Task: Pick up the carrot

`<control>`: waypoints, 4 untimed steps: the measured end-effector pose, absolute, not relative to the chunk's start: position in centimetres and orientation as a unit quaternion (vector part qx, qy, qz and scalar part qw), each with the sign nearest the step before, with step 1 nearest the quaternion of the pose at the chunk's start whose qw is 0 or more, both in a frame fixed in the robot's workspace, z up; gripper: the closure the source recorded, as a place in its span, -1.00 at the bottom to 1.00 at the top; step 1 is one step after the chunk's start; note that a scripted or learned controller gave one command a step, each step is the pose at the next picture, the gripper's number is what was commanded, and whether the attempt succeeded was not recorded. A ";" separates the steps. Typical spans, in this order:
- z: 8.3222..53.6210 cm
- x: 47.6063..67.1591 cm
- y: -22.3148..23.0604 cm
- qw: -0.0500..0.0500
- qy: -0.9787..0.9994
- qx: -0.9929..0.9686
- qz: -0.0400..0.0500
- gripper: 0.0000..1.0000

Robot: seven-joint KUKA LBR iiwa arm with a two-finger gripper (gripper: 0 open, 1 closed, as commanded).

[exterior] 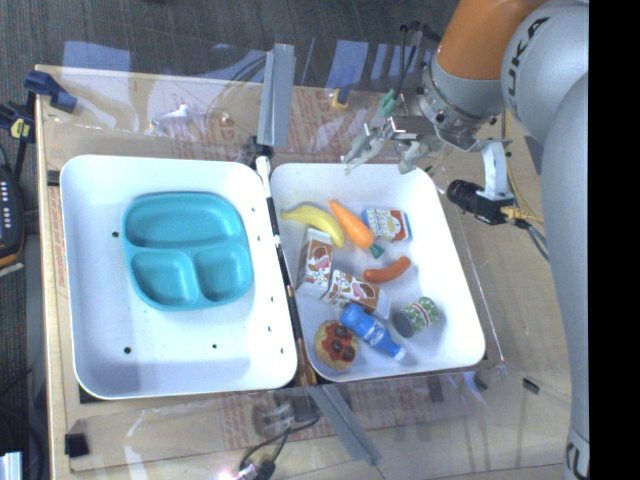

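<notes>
You're looking at the right bin (455, 268); at its near edge sit a round cookie (337, 344) and blue bottle (372, 330); farther in, the carrot (351, 224) lies untouched just beside the banana (314, 219); beyond the bin's far rim your gripper (383, 145) hovers, fingers spread, pinching nothing.

An orange carrot (351, 224) is lying beside a yellow banana (312, 217); a teal tray (187, 247) is sitting in a white bin (90, 183), and a blue bottle (371, 332) is showing.
</notes>
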State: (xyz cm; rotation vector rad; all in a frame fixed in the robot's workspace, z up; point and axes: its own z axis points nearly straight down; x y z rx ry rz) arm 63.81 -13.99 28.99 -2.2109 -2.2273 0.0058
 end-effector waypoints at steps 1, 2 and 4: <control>14.8 65.6 -20.9 0.002 -0.726 -0.688 0.002 -1.00; 11.0 64.4 -20.3 -0.014 -0.796 -0.605 -0.006 -1.00; 12.1 64.5 -20.3 -0.014 -0.798 -0.603 -0.006 -1.00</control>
